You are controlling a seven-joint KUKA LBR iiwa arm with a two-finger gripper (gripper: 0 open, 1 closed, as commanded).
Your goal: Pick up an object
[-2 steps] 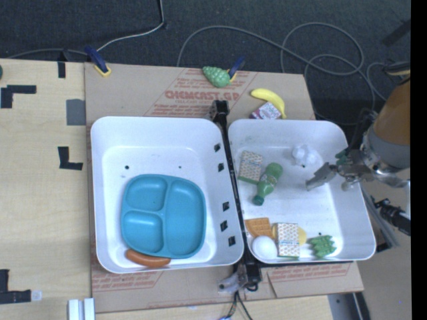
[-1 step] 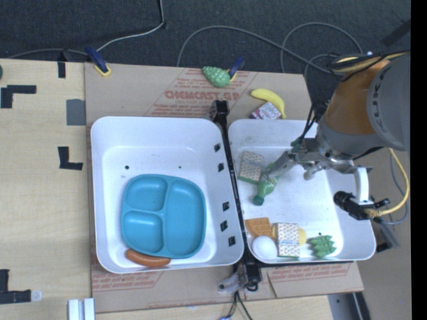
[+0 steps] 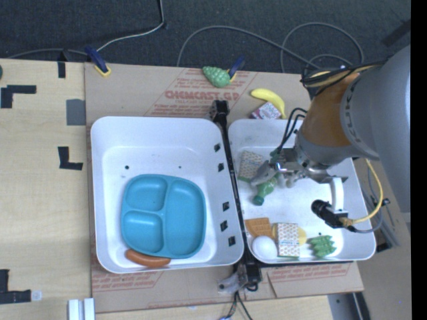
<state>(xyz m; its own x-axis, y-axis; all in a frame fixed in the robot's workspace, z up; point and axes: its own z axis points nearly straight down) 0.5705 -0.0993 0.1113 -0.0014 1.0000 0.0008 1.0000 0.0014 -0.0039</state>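
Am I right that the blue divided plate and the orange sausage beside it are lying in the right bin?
Not quite: the camera view shows the blue plate and the sausage in the left bin, not the right bin. The rest holds: the sausage lies beside the plate.

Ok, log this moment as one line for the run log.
arm: over right white bin | gripper: beside small green bottle | nothing seen held | blue divided plate: left bin
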